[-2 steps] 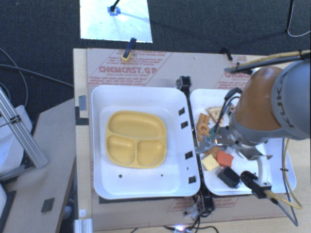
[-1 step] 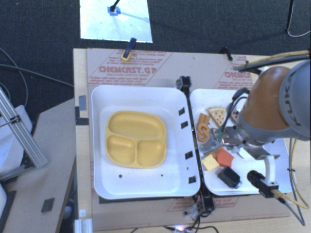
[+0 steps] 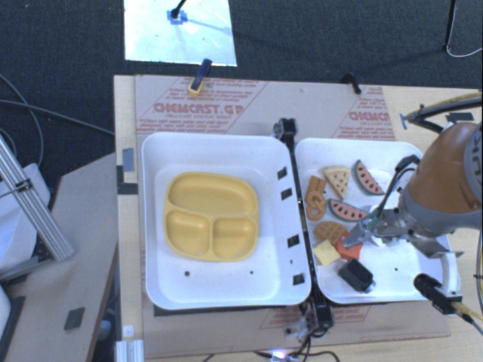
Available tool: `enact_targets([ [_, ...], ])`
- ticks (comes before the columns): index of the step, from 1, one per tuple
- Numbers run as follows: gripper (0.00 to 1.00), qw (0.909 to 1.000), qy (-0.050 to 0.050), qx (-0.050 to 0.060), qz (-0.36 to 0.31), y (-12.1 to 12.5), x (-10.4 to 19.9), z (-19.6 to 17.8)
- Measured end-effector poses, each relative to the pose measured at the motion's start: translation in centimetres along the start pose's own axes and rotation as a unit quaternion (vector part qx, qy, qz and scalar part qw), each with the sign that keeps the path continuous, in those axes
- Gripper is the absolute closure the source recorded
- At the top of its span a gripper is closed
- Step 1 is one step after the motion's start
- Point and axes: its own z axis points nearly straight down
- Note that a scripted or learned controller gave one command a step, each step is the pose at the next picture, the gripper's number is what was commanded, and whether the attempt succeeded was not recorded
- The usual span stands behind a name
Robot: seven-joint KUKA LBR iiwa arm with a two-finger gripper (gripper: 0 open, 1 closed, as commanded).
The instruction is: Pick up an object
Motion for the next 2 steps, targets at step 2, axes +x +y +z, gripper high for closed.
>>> enact_targets([
  [2,0.0,1.0,0.0,0.001,0.0,0.0,1.3,1.1],
])
